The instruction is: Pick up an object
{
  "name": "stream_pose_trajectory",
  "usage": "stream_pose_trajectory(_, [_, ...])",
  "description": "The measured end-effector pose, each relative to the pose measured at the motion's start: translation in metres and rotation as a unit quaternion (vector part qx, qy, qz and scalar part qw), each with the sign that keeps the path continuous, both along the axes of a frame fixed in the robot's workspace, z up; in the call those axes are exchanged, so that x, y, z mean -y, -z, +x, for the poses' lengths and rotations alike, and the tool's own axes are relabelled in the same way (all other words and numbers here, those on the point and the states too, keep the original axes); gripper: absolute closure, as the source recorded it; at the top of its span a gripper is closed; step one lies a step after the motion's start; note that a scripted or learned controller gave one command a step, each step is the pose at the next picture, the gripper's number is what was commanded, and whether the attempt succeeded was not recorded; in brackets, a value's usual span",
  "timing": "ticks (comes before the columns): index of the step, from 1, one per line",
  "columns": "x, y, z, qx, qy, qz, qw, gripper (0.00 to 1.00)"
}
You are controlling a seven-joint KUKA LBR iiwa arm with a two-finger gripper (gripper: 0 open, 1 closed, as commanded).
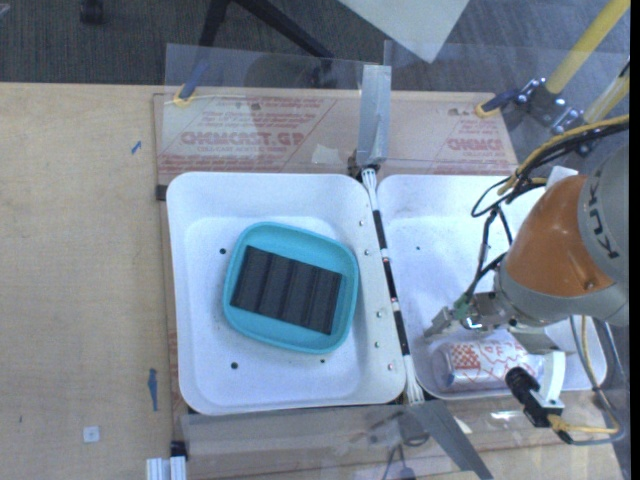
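I have the arm over the right bin [440,228], its gripper [452,318] low at about five o'clock in that bin, just above the red-and-white patterned packet [478,360] lying along the near wall. I cannot tell from this slanted view whether the gripper is open or closed, since the orange wrist [552,248] blocks much of it, and nothing visibly sits in its grasp. The packet is my likely target; the teal tray [290,286] with dark inserts rests in the middle of the left bin [200,268], well apart. To do this well I would centre over the packet's body, not its end at three o'clock, come straight down, and keep off the bin wall.
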State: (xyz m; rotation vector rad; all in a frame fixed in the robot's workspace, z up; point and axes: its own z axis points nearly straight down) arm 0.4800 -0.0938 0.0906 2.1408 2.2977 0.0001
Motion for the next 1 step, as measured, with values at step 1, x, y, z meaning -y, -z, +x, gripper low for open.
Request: stream_pose_trajectory(1, [0.0, 0.0, 0.0, 0.0, 0.0, 0.0, 1.0, 0.0])
